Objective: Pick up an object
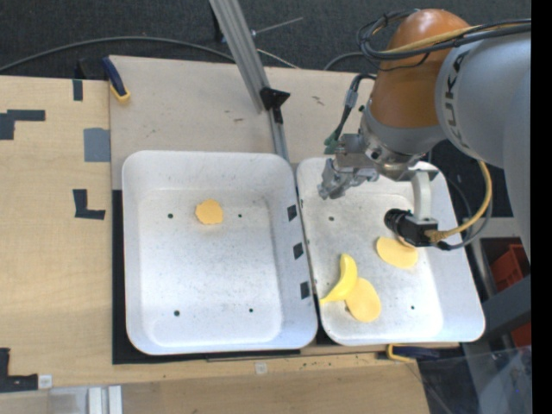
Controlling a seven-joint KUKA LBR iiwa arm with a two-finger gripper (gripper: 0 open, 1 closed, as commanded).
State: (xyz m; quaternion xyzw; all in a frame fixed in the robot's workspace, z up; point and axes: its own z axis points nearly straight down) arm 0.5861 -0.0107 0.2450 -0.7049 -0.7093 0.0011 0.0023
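banana (342, 279) in right bin (431, 322) | pincer (332, 188) above (possibly empty)

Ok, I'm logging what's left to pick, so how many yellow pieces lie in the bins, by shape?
Flat round yellow discs: 3, one in the left bin, two in the right bin
Curved banana-shaped yellow piece: 1, in the right bin
Total: 4
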